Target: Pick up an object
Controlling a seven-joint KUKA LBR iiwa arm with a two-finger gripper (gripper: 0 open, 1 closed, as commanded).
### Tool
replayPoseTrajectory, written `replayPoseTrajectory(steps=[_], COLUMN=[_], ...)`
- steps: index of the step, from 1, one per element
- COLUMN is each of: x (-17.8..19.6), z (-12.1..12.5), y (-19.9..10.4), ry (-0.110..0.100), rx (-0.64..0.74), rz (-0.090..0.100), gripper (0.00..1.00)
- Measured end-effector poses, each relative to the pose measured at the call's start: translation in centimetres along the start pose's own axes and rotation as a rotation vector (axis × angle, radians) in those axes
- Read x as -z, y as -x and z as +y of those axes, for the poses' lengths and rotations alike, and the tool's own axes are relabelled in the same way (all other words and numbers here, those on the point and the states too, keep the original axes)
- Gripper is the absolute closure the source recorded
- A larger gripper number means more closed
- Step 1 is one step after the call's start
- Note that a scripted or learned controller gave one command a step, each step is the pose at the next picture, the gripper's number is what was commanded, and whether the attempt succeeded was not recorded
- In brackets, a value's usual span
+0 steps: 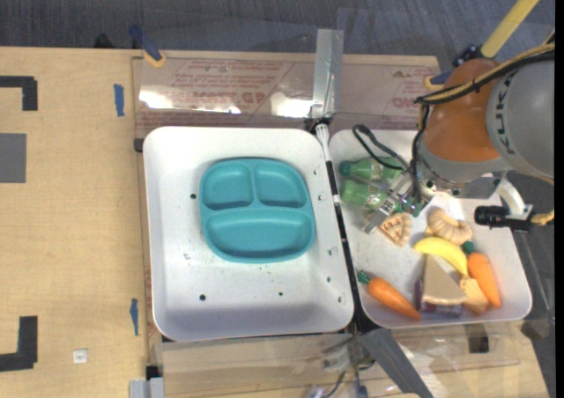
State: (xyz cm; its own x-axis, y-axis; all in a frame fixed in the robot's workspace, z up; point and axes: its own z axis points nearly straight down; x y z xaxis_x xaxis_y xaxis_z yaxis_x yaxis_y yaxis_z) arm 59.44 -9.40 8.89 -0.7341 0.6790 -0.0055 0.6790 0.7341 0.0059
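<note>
A: Where the toy food lies, what do you see?

B: You see it heaped in the right bin (515,295): a banana (443,254), two carrots (390,296) and (484,278), a sandwich wedge (440,287), a green bottle (361,181).

A: And the pincer?

B: Your gripper (390,204) sits low among cluttered parts beside the bottle and a waffle-like piece (396,228). You cannot tell its state or whether it touches anything.

A: The arm's pose?

B: Your arm (493,128) reaches in from the right, its orange band above the wrist, bent down over the bin's upper part. You can read "KU" on its grey shell.

A: Beyond that?

B: A teal divided plate (257,210) rests in the left bin (167,238).
</note>
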Motion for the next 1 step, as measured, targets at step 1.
replayPoseTrajectory(steps=[1], x=[0.07], z=[-5.09], y=[-2.18], ry=[-0.001], rx=[-0.043], rz=[-0.002], gripper=[0.00])
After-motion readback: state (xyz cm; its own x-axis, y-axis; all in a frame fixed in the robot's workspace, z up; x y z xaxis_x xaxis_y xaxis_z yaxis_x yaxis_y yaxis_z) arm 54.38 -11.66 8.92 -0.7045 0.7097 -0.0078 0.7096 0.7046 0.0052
